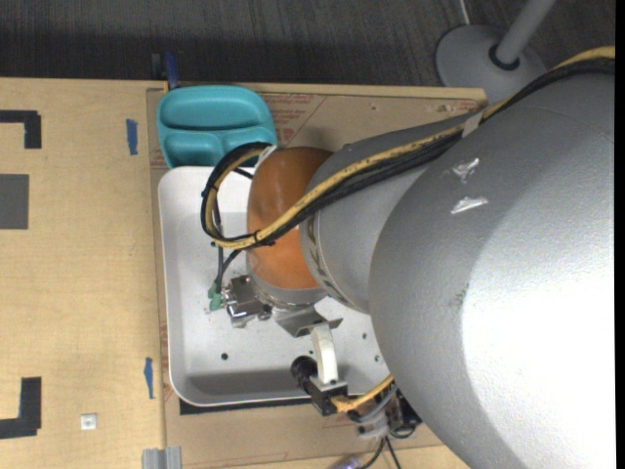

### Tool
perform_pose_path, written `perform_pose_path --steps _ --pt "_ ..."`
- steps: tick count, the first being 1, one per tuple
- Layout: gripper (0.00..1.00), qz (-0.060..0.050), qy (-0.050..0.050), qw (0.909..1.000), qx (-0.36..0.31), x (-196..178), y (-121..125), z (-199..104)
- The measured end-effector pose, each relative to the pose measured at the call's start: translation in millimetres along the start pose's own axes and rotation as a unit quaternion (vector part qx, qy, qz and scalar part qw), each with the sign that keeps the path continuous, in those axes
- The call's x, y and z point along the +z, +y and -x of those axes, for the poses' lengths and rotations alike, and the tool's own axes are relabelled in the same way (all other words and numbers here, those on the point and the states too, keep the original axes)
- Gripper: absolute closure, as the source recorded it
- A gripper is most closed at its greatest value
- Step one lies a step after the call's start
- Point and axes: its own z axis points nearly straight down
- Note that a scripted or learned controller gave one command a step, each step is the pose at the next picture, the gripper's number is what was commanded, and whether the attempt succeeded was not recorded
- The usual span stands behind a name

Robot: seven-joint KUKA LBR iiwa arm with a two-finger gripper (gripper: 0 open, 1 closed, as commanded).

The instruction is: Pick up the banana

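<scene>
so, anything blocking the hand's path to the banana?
Cannot tell. The arm covers most of the white bin, hiding what is under it. A teal tray sits at the bin's far rim.

The arm (488, 262) has a smooth grey shell with a soft satin sheen, and its orange band (283, 218) looks slightly glossy. The white bin (186, 291) is smooth, shiny plastic. The teal tray (210, 120) is smooth moulded plastic. The worktop (78, 262) looks like matt brown cardboard
</scene>
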Motion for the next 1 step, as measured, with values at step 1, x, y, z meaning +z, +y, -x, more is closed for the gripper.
perform_pose_path --steps 1 --pt "1.00 0.000 0.000 1.0000 0.000 -9.7 0.4 -0.5"
